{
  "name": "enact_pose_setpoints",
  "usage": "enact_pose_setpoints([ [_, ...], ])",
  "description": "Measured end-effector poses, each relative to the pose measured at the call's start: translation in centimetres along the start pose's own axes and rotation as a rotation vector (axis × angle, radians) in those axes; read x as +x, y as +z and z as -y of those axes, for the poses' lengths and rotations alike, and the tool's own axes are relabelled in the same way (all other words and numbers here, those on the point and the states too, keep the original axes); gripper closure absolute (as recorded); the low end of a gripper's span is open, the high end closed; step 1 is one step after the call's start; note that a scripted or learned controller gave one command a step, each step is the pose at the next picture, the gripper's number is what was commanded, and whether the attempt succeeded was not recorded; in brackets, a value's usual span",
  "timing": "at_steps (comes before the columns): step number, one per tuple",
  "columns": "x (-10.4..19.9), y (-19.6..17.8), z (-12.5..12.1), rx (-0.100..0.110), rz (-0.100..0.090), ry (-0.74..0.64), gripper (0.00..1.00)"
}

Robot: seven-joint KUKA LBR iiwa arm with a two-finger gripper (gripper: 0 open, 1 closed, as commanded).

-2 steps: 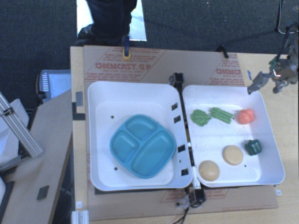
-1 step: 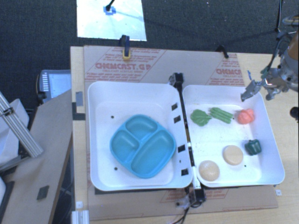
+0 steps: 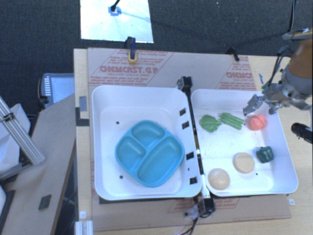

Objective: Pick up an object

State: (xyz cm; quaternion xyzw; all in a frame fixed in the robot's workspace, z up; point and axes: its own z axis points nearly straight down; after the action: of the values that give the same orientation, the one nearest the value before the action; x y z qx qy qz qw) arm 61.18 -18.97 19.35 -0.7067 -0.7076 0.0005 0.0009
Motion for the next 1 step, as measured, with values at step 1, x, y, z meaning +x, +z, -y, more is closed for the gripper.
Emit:
enact_pose_setpoints([
  [1, 0.85, 5.58, 0.56, 0.000, 0.000, 0.000, 0.00],
])
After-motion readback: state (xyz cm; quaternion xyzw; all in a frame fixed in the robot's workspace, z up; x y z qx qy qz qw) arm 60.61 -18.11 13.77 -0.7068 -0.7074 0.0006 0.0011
